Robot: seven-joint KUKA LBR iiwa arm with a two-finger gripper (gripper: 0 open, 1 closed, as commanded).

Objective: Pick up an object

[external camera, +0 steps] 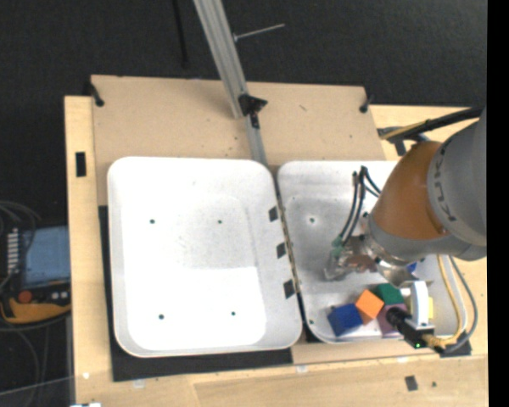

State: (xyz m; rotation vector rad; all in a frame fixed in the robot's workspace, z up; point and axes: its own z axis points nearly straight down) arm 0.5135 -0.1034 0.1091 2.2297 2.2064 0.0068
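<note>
End effector: low in the right bin, over its middle; its state I cannot tell, nothing seen held.
Arm: grey with orange band, reaching in from the right, covering the bin's right part.
Blue block: near corner of the right bin, just near the end effector.
Orange block: touching the blue block, to its right.
Green block: just right of the orange one, partly hidden.
Right bin: on the table.
Left bin: beside it, touching.
</note>
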